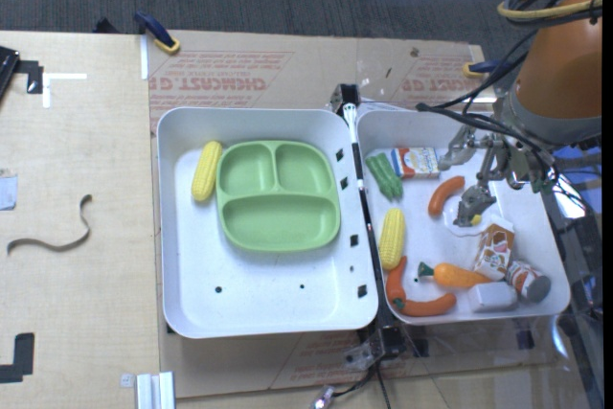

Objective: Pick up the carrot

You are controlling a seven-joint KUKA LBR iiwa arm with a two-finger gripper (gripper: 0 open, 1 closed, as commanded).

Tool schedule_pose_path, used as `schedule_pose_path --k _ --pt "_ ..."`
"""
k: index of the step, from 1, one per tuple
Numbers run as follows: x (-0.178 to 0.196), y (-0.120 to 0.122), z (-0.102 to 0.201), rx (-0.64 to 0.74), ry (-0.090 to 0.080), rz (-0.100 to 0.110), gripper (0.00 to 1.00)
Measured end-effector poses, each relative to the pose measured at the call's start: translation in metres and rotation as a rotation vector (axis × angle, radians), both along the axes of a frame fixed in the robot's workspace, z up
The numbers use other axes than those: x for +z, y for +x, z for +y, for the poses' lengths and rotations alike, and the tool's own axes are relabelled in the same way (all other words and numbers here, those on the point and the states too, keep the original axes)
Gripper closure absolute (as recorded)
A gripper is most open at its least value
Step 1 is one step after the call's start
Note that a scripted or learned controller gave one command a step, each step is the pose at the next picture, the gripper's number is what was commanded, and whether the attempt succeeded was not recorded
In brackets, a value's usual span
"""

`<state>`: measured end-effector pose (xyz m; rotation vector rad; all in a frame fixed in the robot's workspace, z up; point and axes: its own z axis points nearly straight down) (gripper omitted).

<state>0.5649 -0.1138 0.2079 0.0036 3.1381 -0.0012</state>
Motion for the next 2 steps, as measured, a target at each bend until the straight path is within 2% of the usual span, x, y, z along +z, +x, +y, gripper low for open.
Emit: schedule_pose_path --k 1,2 --pt "-0.066 -0.061 -0.008 -0.127 0.001 0.003 0.0" --pt "-0.112 -0.081 0.005 0.026 -0.002 -0.016 0.0"
